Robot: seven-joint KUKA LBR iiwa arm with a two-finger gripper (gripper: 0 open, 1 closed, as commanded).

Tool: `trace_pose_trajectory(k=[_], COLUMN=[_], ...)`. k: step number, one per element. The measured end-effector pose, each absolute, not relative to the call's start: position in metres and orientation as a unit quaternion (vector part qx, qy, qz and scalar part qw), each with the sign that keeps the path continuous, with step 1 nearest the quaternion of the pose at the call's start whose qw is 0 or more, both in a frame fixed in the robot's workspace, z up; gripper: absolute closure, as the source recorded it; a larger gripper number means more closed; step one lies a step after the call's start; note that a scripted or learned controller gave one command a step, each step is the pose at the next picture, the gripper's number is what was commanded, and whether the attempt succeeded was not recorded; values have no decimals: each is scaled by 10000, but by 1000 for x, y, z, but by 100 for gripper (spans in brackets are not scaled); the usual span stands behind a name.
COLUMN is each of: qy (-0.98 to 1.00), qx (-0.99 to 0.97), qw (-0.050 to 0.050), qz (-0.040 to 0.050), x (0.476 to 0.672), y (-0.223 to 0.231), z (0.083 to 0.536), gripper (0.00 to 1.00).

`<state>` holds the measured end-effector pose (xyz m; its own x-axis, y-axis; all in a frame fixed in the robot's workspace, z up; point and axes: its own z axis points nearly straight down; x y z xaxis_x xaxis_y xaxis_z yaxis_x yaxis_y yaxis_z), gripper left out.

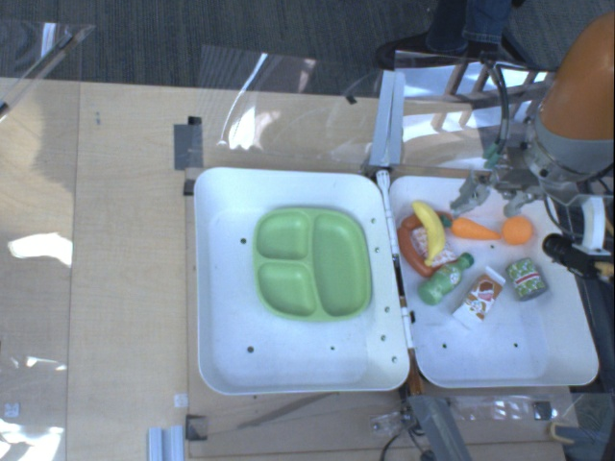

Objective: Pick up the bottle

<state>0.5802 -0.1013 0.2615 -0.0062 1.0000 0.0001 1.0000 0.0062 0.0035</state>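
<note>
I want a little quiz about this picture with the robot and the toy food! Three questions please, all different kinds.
1. True or false: the green bottle lies on the green divided plate.
2. Multiple choice: what touches the banana? A) the carrot B) the red-brown toy food under it C) the small carton
3. Fill in: the gripper hangs over the ______ bin.

Key
1. False. The bottle lies in the right bin, on its side; the plate sits in the left bin.
2. B. The banana lies across it.
3. Right, near its far edge, above the carrot.
</note>
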Motion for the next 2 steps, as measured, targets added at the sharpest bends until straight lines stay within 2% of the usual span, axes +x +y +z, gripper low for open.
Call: trace_pose_trajectory(k=[1, 2], qy=[7201, 4938], qx=[6937, 8694], qw=[119, 114], qz=[86, 144], x=[565, 578], y=[-98, -111], z=[108, 99], gripper=[0, 0])
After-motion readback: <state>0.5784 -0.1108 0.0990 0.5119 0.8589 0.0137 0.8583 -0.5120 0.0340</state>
